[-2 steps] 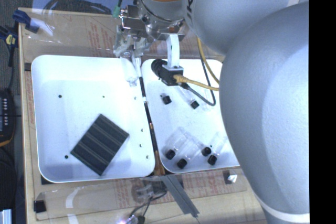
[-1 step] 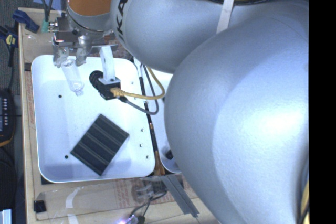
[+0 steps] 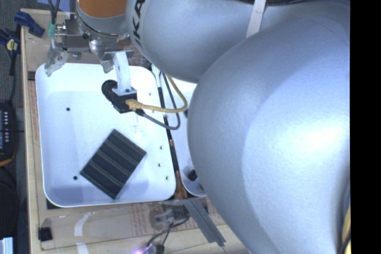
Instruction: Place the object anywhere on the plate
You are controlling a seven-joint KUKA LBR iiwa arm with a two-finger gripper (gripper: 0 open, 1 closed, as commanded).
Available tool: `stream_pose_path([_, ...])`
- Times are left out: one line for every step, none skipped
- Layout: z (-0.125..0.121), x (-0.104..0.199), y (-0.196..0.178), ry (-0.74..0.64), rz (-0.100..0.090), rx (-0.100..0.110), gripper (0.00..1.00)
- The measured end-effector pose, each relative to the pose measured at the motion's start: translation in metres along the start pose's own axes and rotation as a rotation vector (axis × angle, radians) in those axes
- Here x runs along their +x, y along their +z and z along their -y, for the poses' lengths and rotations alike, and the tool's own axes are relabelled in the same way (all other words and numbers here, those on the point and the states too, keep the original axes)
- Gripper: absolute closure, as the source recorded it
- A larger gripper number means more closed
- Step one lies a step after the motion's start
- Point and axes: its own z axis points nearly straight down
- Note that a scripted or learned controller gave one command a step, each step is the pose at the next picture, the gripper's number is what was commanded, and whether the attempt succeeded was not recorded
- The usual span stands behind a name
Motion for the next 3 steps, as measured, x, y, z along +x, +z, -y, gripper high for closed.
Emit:
stream_pose_path([0.001, 0.003, -0.009, -0.011, 0.002, 0.004, 1.00])
stream_pose_path([0.030, -0.025, -0.047, -0.273, -0.001, 0.000, 1.00])
stream_pose_path([0.080, -0.080, 0.008, -0.431, 0.000, 0.000, 1.00])
